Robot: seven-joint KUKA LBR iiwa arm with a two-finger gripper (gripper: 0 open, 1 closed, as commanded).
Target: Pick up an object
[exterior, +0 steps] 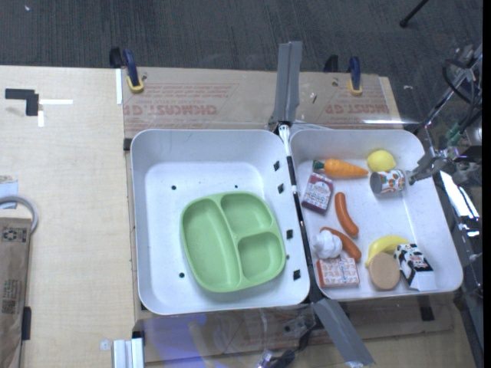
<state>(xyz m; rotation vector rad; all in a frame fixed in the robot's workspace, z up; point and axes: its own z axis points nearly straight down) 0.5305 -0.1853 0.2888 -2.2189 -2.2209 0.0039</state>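
Reaching in from three o'clock, the gripper point(420, 173) sits low at the right bin's point(430, 228) far right side, its tip just beside the small can point(387, 182) that lies tipped on the bin floor. Whether it is open or clamped cannot be told at this size (the tip is a thin grey blur against the white wall), and nothing shows held between its tips, so I judge the pick as not yet made.

Every candidate rests in the right bin. The lemon point(381, 160) lies at about one o'clock of the bin's middle, touching or nearly touching the can below it; the carrot point(343, 169) is at twelve, the red carton point(317, 192) at ten, and one sausage point(347, 214) near the centre. Lower down, toward six and seven o'clock, sit a white clump point(327, 244), a second sausage partly behind it, and a red packet point(338, 271). At five o'clock are the banana point(387, 245), a round brown piece point(385, 273) and a black-and-white carton point(415, 264).

The left bin point(153, 205) holds a green divided plate point(232, 241).

By my reading the approach is largely done, with the can the likely target; closing, lifting and holding remain.
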